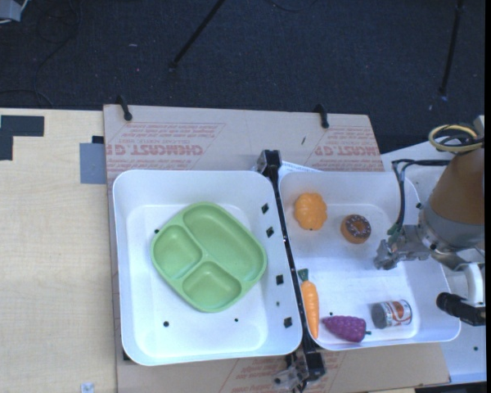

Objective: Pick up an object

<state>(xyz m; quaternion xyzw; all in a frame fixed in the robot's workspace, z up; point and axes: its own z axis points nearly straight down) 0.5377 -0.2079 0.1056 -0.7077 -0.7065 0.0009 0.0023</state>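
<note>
While the gripper [390, 252] hangs low over the right bin [368, 199], nothing sits between its fingers; whether they are spread or closed I cannot tell at this angle. No grasp made yet, by my reading.

Nearest candidate: the chocolate donut [356, 228], just beside the fingertips, toward the divider. The small can [392, 313] lies on its side nearer the camera than the fingers. Either would do. For the donut, a short sideways shift and a straight drop, fingers straddling it; it is low and flat, so go deep. The can may roll if nudged off-centre.

Right bin also holds an orange fruit [310, 211] beyond the donut, a carrot [310, 305] along the divider, a purple grape bunch [344, 327] beside the can.

Left bin [147, 334]: one green divided plate [208, 256], compartments bare, well apart from the fingers.
</note>
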